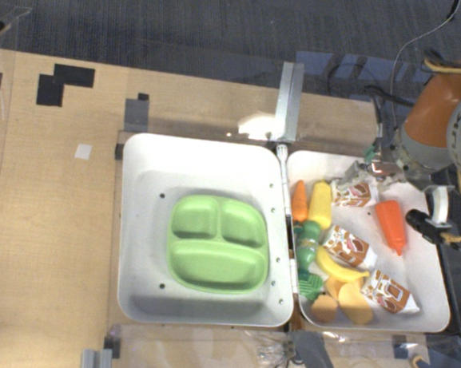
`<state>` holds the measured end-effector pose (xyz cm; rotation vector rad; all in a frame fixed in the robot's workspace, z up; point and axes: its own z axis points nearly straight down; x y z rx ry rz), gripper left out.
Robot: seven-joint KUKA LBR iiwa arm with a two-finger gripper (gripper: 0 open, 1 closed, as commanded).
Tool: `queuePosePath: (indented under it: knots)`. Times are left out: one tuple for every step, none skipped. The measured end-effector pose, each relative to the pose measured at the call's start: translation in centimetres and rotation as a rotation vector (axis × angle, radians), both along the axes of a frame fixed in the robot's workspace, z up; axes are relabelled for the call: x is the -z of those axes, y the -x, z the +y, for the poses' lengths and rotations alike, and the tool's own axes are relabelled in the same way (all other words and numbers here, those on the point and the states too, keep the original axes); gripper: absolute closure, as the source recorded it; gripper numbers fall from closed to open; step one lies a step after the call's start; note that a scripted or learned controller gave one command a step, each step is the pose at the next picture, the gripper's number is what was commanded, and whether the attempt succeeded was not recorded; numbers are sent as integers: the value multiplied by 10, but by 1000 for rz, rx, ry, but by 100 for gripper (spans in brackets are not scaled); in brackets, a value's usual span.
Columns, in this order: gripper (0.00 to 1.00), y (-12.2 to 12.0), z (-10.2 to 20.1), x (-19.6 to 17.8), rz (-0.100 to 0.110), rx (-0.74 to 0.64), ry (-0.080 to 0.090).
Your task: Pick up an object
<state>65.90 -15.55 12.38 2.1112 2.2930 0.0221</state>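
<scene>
The right bin [436,313] holds several toy foods and packets. An orange carrot [391,225] lies near its right side. A yellow corn cob [320,203] and a smaller orange piece [299,201] lie by the left wall. Three printed snack packets [347,247] are spread among them, with a banana [339,269] and green pieces [310,234] in between. My gripper [380,168] hangs at the bin's far edge, just above and right of the top packet [351,194]. Nothing visibly sits in it.
The left bin [133,291] holds a green divided plate [217,242]. A metal divider post [289,96] stands between the bins at the back. The grey arm with its orange band [437,109] and cables covers the right bin's far right corner.
</scene>
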Motion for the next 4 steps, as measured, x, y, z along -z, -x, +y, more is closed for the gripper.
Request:
queuePosePath:
  knots:
    - [0, 8, -41, 15, -21, 206, -14]
    - [0, -17, 11, 14, -12, -66, 9]
    - [0, -6, 1, 14, -25, -53, -2]
    - [0, 21, -26, 14, -27, -22, 0]
